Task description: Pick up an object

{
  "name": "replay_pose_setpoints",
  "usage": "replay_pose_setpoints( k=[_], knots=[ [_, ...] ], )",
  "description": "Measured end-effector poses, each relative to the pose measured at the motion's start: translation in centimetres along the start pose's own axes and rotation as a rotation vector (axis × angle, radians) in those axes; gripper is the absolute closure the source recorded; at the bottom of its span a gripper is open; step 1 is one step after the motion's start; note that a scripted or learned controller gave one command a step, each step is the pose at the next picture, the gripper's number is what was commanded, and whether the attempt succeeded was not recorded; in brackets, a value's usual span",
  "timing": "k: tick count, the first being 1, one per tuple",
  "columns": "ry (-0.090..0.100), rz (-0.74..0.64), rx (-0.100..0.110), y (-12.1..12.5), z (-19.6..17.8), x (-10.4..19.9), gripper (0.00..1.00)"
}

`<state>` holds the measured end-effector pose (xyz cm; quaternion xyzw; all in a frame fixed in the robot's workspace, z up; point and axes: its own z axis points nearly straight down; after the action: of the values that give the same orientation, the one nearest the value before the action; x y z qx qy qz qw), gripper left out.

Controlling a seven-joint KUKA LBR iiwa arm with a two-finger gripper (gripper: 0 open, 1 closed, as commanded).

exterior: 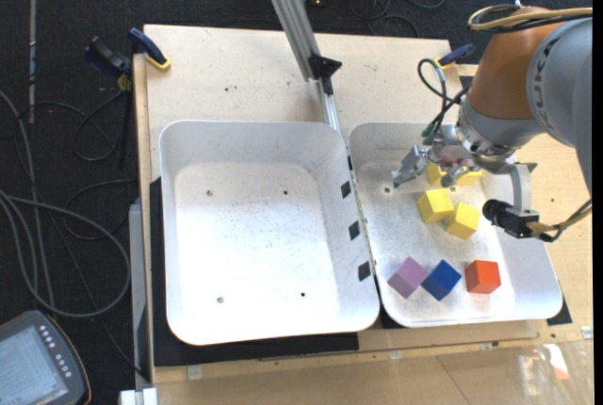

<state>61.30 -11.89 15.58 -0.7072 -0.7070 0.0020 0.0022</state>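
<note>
My gripper (433,171) hangs low over the back of the right bin (377,149), below the grey arm with its orange band. It is open, with one grey finger (407,170) to the left. A yellow block (436,173) shows between the fingers, partly hidden by the wrist; I cannot tell whether they touch it. Two more yellow blocks (436,203) (464,220) lie just in front of the gripper. Near the bin's front edge sit a purple block (408,277), a blue block (441,279) and an orange-red block (482,276).
The left bin (179,234) stands beside the right one, their rims meeting at the middle. A slanted metal bar (287,3) reaches down to the back of the shared rim. A black cable plug (504,217) hangs off the wrist at the right.
</note>
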Motion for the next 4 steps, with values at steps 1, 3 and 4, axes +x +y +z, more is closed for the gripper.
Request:
replay_pose_setpoints(
  k=[1,3,4],
  knots=[
    [-0.006,-0.003,-0.026,0.1,3.2,-0.7,0.0],
    [-0.001,0.0,-0.008,0.2,5.0,-0.7,1.0],
    [-0.001,-0.002,-0.012,0.5,0.7,-0.3,1.0]
  ],
)
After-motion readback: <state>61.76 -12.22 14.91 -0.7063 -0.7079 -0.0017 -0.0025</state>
